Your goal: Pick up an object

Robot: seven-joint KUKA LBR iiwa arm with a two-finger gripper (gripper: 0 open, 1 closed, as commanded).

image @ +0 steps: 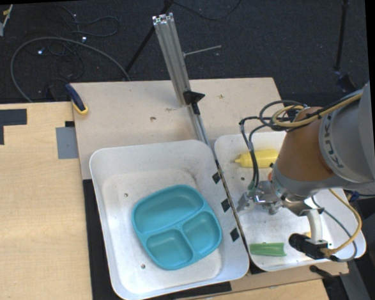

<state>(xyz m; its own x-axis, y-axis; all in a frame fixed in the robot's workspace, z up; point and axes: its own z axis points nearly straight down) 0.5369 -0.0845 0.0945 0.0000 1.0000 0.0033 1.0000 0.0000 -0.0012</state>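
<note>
My gripper (pixel 255 200) is down in the right bin (pixel 229 151), close to its left wall, with the grey and orange arm above it. A yellow object (pixel 255 158) lies just behind the gripper at the back of this bin, partly hidden by the arm and cables. A flat green object (pixel 267 249) lies near the bin's front edge, in front of the gripper and apart from it. I see nothing held in the gripper.
The left bin (pixel 106 184) holds a teal divided plate (pixel 175 226). An upright aluminium post (pixel 173 57) stands behind the bins. Black clips (pixel 224 204) sit along the wall between the two bins.
</note>
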